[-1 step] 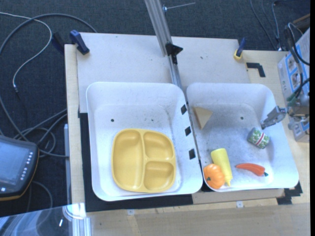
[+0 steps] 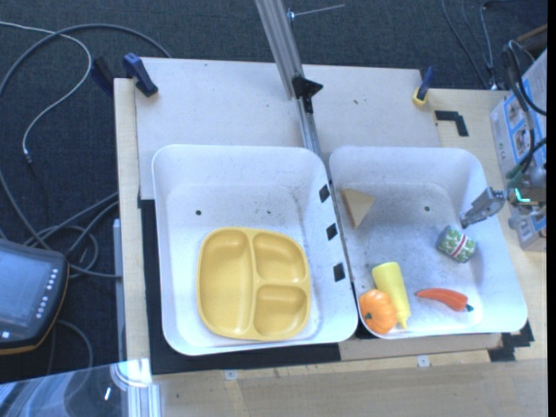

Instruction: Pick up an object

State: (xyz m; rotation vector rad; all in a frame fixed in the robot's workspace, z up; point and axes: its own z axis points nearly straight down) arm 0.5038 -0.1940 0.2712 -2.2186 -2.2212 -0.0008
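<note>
Right bin [image 2: 452, 168] holds five loose items. A tan wedge-shaped block [image 2: 356, 205] lies near the upper left corner. A small green-and-white patterned cup or can [image 2: 457, 243], on its side, sits toward the right wall; poor resolution, so identity is a guess. A yellow bottle-like piece [image 2: 393, 287] lies along the lower left, touching a toy orange pumpkin [image 2: 377, 311] at the front rim. A red-orange chili pepper [image 2: 443, 298] lies flat, just right of those two and apart from them.

Left bin [image 2: 174, 181] holds a yellow divided tray [image 2: 254, 281], three compartments, flat on the bin floor, nothing in it.

Gripper [image 2: 482, 207] enters over the right bin's right wall, tilted down toward the bin floor, just above and right of the green-and-white item. Nothing is seen between the fingers. Cannot tell whether they are apart or together; the tip is small and grey against the speckled bin.

Judgement: the approach is lined up on the green-and-white item, the nearest candidate and well apart from its neighbours, so access looks uncrowded. Being round and on its side, it may roll when touched. No object is lifted yet; all rest on the bin floor. Both bins sit side by side on the surface [image 2: 226, 94].
</note>
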